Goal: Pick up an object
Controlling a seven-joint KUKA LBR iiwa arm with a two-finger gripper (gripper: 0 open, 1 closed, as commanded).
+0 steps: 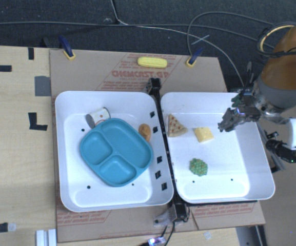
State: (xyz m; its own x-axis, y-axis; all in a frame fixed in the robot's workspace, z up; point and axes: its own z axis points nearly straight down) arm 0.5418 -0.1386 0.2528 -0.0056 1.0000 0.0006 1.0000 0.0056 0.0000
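counting for you: right bin (250,186) holds three food pieces: pizza slice (176,125), cheese (204,134), broccoli (198,167); gripper (229,123) state you can't tell.

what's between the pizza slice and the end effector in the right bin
In the camera view, a yellow cheese piece lies between the pizza slice and the end effector, on the right bin floor.

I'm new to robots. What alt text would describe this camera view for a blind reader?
A grey robot arm's hand hovers over the right white bin, near a yellow cheese piece, a pizza slice and green broccoli. The left bin holds a blue divided plate and a small cup.
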